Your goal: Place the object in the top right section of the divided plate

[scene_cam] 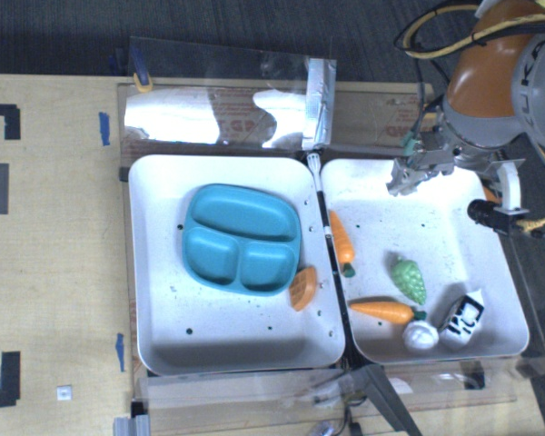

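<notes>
Right bin (pixel 500 271), arm (pixel 500 71) overhead, gripper (pixel 409 178) down

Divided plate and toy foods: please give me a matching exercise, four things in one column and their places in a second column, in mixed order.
Things:
1. blue divided plate
2. orange slice
3. green leafy toy
4. pincer

Places:
A. middle of the right bin
B. over the right bin's far edge
C. middle of the left bin
D. left bin, at the plate's near right corner

Pairs: 1-C, 2-D, 3-A, 4-B
</notes>
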`<control>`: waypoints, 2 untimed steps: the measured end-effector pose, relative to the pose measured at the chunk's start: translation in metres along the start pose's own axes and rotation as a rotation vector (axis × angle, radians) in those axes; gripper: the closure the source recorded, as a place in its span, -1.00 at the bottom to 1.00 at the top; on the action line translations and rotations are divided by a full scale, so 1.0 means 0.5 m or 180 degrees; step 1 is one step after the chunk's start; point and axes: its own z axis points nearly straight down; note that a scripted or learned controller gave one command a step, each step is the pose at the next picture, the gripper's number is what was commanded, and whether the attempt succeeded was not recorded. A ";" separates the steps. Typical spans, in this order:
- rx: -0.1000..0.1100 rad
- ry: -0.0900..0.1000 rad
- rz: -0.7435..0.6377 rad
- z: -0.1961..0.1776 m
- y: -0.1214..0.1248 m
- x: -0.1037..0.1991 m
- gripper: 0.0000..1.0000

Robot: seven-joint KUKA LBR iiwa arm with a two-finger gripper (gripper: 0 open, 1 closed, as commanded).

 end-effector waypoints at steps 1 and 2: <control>0.0001 0.0005 -0.1110 0.041 -0.125 -0.135 1.00; -0.0021 -0.0008 -0.1745 0.238 -0.059 -0.076 1.00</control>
